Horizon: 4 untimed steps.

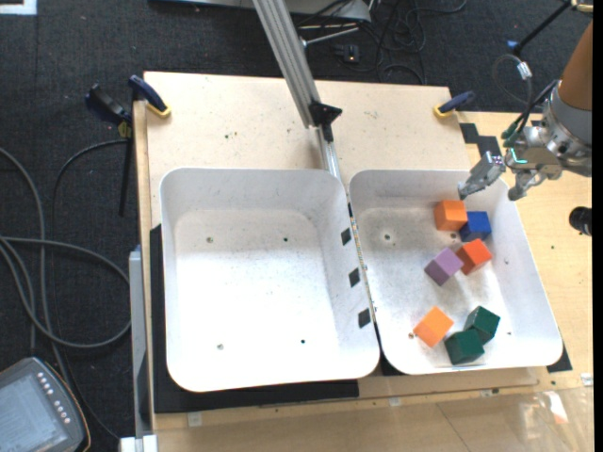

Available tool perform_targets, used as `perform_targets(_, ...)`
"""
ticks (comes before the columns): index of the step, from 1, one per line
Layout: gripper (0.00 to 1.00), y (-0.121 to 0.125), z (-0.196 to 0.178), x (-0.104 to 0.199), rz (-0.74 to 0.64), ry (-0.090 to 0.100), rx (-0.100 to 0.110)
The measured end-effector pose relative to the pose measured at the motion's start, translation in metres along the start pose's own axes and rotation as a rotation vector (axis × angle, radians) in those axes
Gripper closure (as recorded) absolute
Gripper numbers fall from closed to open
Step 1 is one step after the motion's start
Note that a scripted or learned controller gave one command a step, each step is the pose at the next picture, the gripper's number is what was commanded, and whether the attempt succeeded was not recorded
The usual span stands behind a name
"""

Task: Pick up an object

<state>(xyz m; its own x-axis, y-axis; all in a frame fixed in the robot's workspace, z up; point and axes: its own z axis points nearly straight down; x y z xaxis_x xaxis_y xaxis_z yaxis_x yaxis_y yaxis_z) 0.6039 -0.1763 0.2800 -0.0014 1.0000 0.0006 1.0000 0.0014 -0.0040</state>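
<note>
The gripper (497,183) is hanging open at the frame's right, gripping nothing, just above an orange block (450,215) sitting in the right bin (396,347).

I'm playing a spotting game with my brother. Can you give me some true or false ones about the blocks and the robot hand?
1. All the blocks lie in the right bin. True.
2. The gripper is holding the purple block. False: its open fingers hold nothing, and it sits above the bin's far right side.
3. The blue block touches an orange block. True.
4. There are three green blocks. False: there are two, one beside the other, near the bin's front edge.
5. The lone orange block lies in the left bin. False: it lies in the right bin.
</note>
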Motion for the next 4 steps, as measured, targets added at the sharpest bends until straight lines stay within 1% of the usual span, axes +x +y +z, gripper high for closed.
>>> perform_targets(1,0.0,0.001,-0.002,0.0,-0.001,-0.001,-0.004)
perform_targets(2,0.0,0.002,0.062,0.002,0.001,0.0,0.002)
perform_targets(3,0.0,-0.006,0.121,0.008,0.002,0.001,0.003)
perform_targets(4,0.0,-0.003,0.159,0.002,0.002,-0.008,-0.017)
